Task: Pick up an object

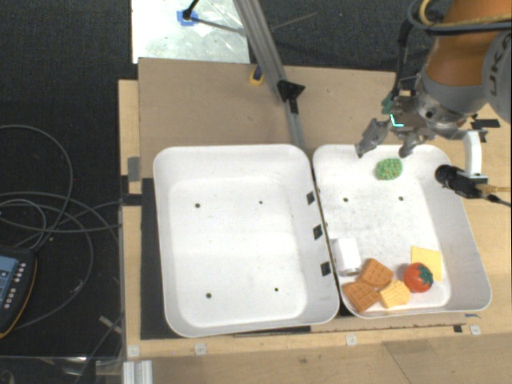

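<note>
My gripper (390, 145) hangs over the far edge of the right bin (376, 214), its two grey fingers spread open with nothing between them. Just below and between the fingertips lies a small green bumpy object (389, 169) on the bin floor. At the bin's near end sit a white block (347, 254), two brown waffle-like pieces (367, 283), an orange cracker (394, 294), a red tomato (418, 277) and a yellow cheese wedge (426, 258).
The left bin (236, 238) lies beside the right one, joined by black clips. A grey pole (268, 54) slants across the brown board behind the bins. Cables and a pendant lie on the dark floor at left.
</note>
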You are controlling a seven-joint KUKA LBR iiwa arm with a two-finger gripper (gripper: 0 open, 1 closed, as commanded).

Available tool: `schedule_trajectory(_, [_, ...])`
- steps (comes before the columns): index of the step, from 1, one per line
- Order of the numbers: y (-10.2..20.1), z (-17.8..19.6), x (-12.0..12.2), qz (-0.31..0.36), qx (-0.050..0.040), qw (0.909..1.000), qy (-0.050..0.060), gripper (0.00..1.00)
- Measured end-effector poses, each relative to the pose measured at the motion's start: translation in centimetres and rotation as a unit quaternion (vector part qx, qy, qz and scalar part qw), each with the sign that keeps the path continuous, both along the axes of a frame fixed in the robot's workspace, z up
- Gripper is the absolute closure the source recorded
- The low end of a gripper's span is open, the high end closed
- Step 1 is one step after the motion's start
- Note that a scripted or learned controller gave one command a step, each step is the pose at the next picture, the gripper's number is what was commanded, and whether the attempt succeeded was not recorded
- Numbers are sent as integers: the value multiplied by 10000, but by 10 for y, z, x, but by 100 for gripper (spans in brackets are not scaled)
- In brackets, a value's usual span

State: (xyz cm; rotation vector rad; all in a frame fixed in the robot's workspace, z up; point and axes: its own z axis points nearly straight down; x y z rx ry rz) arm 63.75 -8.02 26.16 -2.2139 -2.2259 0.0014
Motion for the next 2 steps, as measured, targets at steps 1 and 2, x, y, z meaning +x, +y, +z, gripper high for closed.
schedule_trajectory(1, [0,2,1,-2,-2,10000,-17,0])
schedule_trajectory(2, [-3,-40,-3,-20,-7,10000,-1,0])
